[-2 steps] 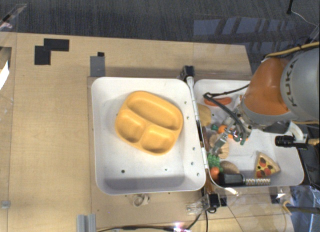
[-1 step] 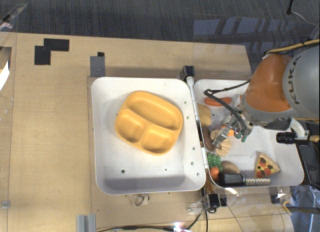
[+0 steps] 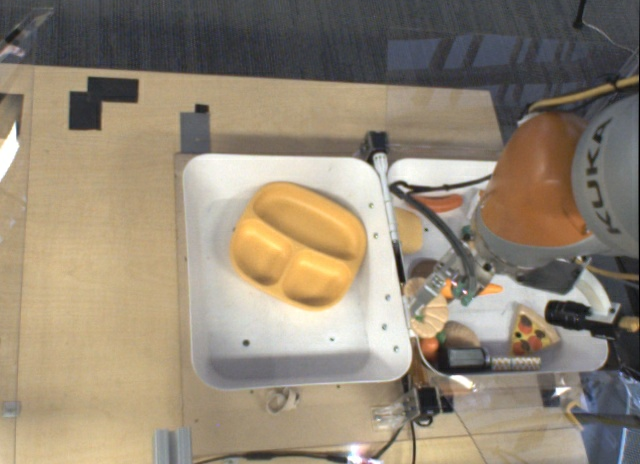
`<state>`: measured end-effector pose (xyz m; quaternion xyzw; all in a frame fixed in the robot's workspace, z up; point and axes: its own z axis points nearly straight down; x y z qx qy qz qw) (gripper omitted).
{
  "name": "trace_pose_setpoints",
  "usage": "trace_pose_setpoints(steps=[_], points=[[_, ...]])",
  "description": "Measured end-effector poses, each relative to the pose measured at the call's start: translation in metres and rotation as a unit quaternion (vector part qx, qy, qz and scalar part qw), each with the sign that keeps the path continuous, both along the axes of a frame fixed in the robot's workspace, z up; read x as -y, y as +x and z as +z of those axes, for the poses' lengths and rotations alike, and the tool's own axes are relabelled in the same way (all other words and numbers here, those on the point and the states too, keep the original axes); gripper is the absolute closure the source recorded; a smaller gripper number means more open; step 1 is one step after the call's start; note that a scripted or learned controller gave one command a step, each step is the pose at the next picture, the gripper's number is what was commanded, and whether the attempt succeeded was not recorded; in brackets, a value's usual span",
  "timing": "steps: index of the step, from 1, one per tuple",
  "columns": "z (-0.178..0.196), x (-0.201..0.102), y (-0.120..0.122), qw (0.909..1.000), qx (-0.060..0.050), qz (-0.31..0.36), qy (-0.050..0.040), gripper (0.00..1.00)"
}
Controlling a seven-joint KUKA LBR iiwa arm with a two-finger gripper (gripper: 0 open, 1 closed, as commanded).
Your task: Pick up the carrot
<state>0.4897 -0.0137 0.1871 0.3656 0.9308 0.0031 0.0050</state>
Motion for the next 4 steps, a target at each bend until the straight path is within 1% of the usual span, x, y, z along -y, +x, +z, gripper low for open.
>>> trace_pose_setpoints(steps=[1, 2, 3, 4], points=[[-0.001, 0.002, -0.001, 1.0000, -0.002, -0.001, -0.0010, 0.00], [0.060, 0.071, 0.055, 0.9964, 0.001, 0.085, -0.0037, 0.00], [-0.039, 0.101, 0.067, 0.9948, -0.006, 0.101, -0.0019, 0.00], [-0.092, 0.103, 0.084, 1.0000, 0.004, 0.008, -0.0020, 0.00]])
